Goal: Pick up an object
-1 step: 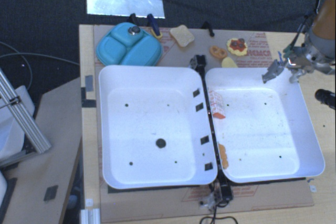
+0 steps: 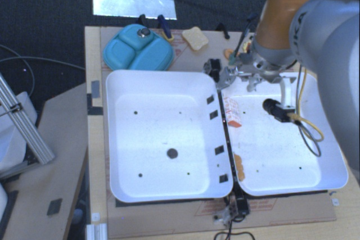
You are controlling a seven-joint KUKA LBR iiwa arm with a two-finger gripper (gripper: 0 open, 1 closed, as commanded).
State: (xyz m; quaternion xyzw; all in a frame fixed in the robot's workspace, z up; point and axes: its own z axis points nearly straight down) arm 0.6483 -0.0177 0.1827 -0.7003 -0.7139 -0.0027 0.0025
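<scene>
The hand (image 2: 228,77) hangs at the far rim of the right bin (image 2: 315,180), close to the divider between the bins; I cannot tell how it is set. Just below it, a white and red packet (image 2: 232,111) lies flat on the right bin's floor against the left wall. It looks light, thin and crinkly, likely slippery; pinching across its narrow width seems best. A small tan piece (image 2: 239,167) lies nearer the front.

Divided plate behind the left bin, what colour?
Turquoise blue plate, clear in the camera view.
</scene>
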